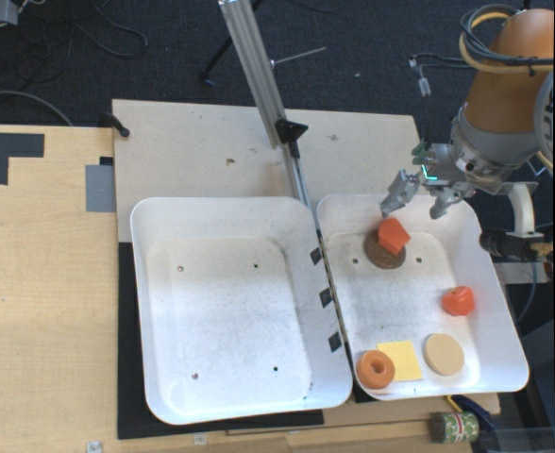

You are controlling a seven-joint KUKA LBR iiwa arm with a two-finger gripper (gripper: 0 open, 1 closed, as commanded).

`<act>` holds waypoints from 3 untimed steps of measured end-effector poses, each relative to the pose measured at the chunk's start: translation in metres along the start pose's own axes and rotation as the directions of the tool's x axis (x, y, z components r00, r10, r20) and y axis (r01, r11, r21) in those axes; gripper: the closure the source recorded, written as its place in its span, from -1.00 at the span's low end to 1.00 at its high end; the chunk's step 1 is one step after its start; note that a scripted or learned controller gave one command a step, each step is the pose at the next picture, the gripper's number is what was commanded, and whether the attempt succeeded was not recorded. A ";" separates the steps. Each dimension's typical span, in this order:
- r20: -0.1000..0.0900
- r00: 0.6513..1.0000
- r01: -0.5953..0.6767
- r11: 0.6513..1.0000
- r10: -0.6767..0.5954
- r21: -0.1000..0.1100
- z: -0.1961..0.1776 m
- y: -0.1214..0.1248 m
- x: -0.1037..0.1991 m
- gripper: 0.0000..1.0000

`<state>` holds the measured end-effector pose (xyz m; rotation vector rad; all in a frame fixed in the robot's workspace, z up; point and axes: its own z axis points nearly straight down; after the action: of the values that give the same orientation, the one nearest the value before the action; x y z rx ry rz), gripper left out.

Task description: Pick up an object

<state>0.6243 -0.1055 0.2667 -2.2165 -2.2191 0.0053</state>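
Closest to the lens, at the bottom edge just outside the bench, lies a small green-patterned can (456, 428) on its side. Up at the far end of the right bin (504, 347) hangs the gripper (423, 196), its two grey fingers spread apart with nothing between them, poised above the bin's upper rim and slightly up and right of an orange-red block (393, 233). That block sits tilted on top of a brown disc (384, 254), touching it, near the bin's upper left corner. Farther down the same bin, toward its right wall, stands a small red piece (458, 300) with a stub on top, well apart from the block. Along the near rim sit three things close together: an orange ring (377, 369) at the left, a flat yellow square (400, 359) that the ring overlaps, and a tan round disc (444, 354) just beside the square on its right. Above the gripper rises the grey arm with its orange band (515, 59). The left bin (164, 253) shows only dark specks on its white floor. A slanted aluminium rail (259, 74) runs from the top down to the seam between the bins.
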 end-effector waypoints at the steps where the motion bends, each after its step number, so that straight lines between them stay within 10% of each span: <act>1: 0.001 1.000 -0.001 1.000 0.001 -0.003 -0.002 0.001 0.000 -1.00; 3: 0.000 1.000 -0.002 1.000 0.002 0.004 0.106 -0.010 0.001 -1.00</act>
<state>0.6134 -0.1039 0.1604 -2.2166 -2.2151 0.0096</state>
